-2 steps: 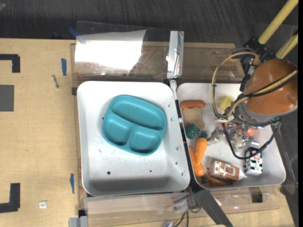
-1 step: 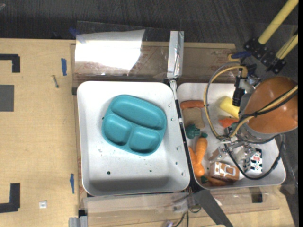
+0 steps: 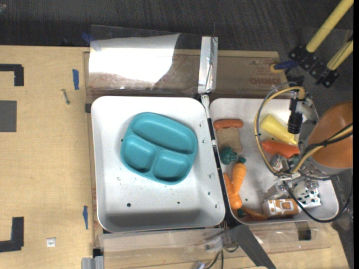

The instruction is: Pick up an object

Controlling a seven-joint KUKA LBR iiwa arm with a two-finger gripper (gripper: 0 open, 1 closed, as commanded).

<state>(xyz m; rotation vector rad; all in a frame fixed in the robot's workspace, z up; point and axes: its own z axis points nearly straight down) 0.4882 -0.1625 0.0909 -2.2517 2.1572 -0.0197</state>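
Observation:
My gripper (image 3: 287, 174) hangs low over the right side of the right bin (image 3: 253, 106), under the arm's orange band (image 3: 335, 138). Just left of it and above lie a yellow block (image 3: 274, 126) and an orange-red piece (image 3: 279, 148). A small orange-and-white packet (image 3: 282, 207) rests right below the gripper, near the bin's front edge. Toward the bin's left side are a sausage on a brown slice (image 3: 228, 124), a green toy (image 3: 227, 155) and a carrot (image 3: 238, 176). The arm's cables and body hide whether anything sits in the gripper.
The left bin (image 3: 106, 167) holds a teal divided plate (image 3: 159, 146). A clear plastic sheet (image 3: 134, 63) and a silver strip (image 3: 207, 66) lie behind the bins. Yellow rods (image 3: 331, 21) stand at the top right. A white dotted piece (image 3: 307, 195) lies by the gripper.

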